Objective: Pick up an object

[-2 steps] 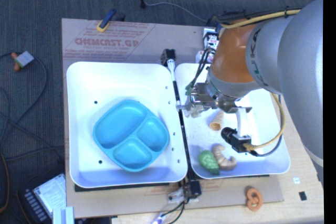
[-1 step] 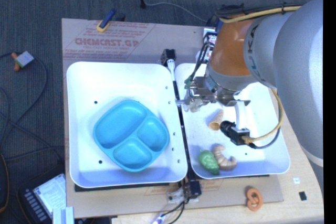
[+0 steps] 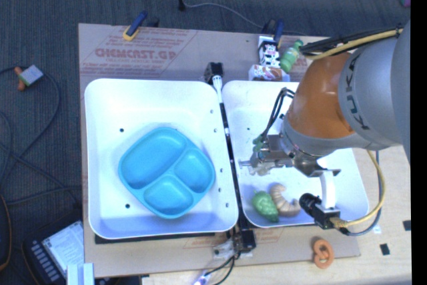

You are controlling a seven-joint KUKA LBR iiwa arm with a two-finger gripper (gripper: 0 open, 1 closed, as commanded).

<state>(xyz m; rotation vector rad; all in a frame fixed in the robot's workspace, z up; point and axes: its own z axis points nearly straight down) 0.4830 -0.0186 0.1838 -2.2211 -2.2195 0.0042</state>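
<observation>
A small orange ring [image 3: 323, 252] lay on the bench's near edge. In the right bin [image 3: 243, 100], a green toy [image 3: 265, 205] and a tan piece [image 3: 285, 202] sat touching near the front wall. Just above them hung the gripper [image 3: 265, 162]; whether it was clenched could not be told. A blue divided plate [image 3: 167, 171] sat in the left bin [image 3: 107, 110].

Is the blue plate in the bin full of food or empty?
Empty. The blue plate lies flat in the left bin, and all three of its sections show bare blue, with nothing in them.
</observation>
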